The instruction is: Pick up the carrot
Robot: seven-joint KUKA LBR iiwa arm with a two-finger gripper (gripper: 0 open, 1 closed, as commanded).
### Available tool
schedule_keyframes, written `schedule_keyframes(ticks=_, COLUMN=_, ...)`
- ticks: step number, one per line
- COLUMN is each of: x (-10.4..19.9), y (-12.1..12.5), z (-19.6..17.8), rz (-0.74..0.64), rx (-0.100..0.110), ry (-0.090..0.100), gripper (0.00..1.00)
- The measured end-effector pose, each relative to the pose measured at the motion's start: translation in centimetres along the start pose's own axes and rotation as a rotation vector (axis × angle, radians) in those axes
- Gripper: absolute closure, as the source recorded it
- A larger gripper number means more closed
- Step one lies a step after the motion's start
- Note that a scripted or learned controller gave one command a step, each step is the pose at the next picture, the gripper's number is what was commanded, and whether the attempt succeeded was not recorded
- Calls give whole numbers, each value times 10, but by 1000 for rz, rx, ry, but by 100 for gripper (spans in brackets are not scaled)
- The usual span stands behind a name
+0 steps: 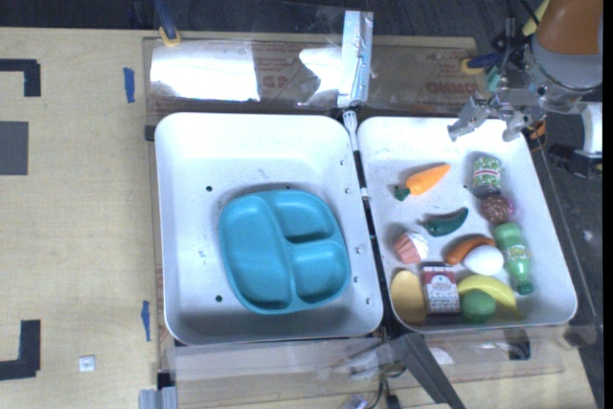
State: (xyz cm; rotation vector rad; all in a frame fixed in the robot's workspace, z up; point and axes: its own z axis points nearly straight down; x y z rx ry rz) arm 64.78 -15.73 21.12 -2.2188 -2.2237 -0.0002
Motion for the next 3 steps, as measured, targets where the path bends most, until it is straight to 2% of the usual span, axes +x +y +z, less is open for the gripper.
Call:
schedule_keyframes(ticks=1, x=30, y=-14, z=119, rz=-108, rx=0, ry=0, gripper=0)
schedule_keyframes(ticks=2, x=29, y=-12, z=106, rz=-108, rx=-7, ry=-2, gripper=100)
schedule_keyframes(ticks=3, x=113, y=-1, z=-30, rz=91, rx=-9, ry=1, gripper=100)
